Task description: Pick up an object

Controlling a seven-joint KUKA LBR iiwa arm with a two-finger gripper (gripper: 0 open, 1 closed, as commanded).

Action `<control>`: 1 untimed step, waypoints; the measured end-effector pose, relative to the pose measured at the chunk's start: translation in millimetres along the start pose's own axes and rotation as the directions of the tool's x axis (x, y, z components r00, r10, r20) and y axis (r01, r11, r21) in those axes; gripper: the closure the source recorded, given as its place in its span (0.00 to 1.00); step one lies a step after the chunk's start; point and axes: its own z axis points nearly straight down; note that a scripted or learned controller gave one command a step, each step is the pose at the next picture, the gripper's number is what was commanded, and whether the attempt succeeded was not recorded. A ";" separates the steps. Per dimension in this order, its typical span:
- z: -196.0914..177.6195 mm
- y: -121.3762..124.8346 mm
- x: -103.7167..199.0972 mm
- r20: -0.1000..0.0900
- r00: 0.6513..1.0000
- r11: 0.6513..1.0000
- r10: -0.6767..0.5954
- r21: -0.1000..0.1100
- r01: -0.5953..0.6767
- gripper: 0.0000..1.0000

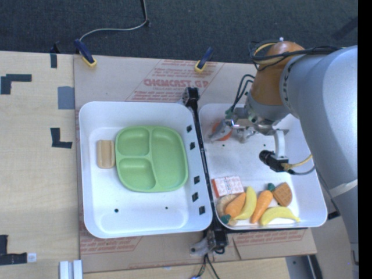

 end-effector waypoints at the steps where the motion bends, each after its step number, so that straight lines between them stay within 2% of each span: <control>1: 0.8 25.3 4.3 0.000 1.000 1.000 -0.001 0.000 0.001 0.00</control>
